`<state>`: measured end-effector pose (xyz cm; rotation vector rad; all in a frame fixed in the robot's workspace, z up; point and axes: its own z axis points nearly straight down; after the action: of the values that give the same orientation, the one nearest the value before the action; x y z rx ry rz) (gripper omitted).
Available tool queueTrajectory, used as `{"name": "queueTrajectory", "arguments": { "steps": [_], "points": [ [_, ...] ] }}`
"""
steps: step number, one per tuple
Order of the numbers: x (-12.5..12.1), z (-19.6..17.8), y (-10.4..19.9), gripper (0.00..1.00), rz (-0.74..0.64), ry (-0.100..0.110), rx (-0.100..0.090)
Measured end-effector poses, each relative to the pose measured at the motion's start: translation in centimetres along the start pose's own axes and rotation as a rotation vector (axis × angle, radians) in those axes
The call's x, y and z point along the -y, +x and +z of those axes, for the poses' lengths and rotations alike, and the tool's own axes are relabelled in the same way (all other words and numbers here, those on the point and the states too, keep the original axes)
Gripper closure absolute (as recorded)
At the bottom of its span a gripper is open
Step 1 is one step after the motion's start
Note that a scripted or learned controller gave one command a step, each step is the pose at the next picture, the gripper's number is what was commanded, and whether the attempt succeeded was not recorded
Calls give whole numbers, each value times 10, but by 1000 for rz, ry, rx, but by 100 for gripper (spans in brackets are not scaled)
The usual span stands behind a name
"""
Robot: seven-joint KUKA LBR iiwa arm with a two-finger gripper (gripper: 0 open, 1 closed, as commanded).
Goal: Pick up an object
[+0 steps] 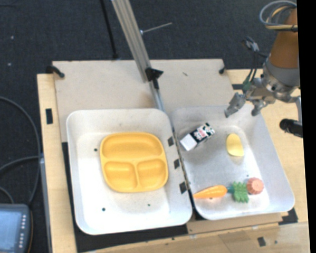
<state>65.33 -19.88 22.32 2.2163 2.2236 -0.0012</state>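
Observation:
My gripper (245,106) hangs over the far right corner of the right bin (276,159), with its two fingers spread apart and nothing between them. Below and to its left a small black-and-white carton (196,136) lies on its side. A yellow oval piece (234,144) rests just beneath the gripper, toward the bin's middle. Along the near side lie an orange carrot (210,192), a green leafy toy (239,192) and a pinkish round toy (255,185).
The left bin (88,206) holds a yellow divided plate (133,161). A slanted aluminium post (135,40) rises behind the bins, meeting the bench near their shared wall. A monitor corner (10,231) sits at the lower left, off the bench.

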Motion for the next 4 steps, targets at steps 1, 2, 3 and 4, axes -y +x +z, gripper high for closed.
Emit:
{"name": "queueTrajectory", "arguments": {
  "steps": [1,2,3,4],
  "points": [
    [0,0,0,0,-1,1,1],
    [3,45,6,0,-3,3,0],
    [9,97,4,0,4,-6,0],
    [6,102,1,0,3,-14,6]
  ]
}}
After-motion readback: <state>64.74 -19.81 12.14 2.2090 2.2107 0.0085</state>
